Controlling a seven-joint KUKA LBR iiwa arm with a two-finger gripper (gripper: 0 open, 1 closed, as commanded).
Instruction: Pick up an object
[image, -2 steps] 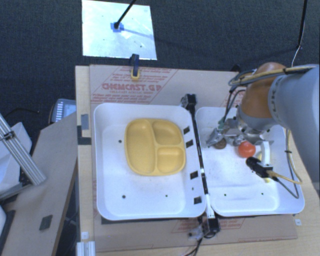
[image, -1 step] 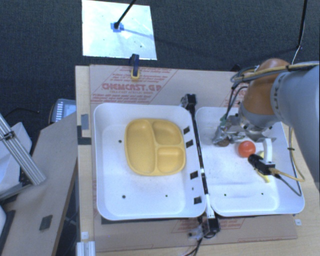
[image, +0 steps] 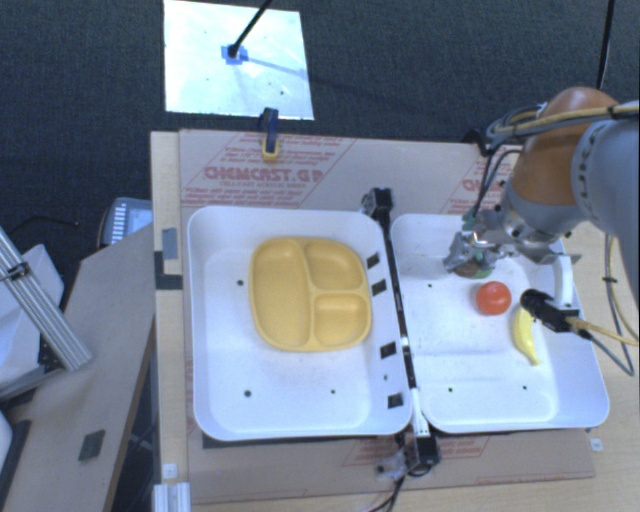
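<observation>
Gripper sits low over the far end of the right bin, near that bin's back wall, at the end of the grey arm that comes in from the right with its orange band above the wrist. Whether it is wide or narrow I cannot tell, since the metal end is small and blurred from this height. A small greenish thing shows just under it (too hidden to name), and I cannot tell whether the gripper is touching it or merely above it.

Just beside the gripper, toward the near side, a red tomato lies on the bin floor. A yellow banana lies near the tomato, on its right and a little nearer the front, pointing roughly front to back. A black cable end hanging from the arm crosses over the banana's upper part.

In the left bin rests a yellow plate with three compartments (one long, two small), lying flat around the middle. Both bins stand side by side on a cardboard sheet with red print.
</observation>
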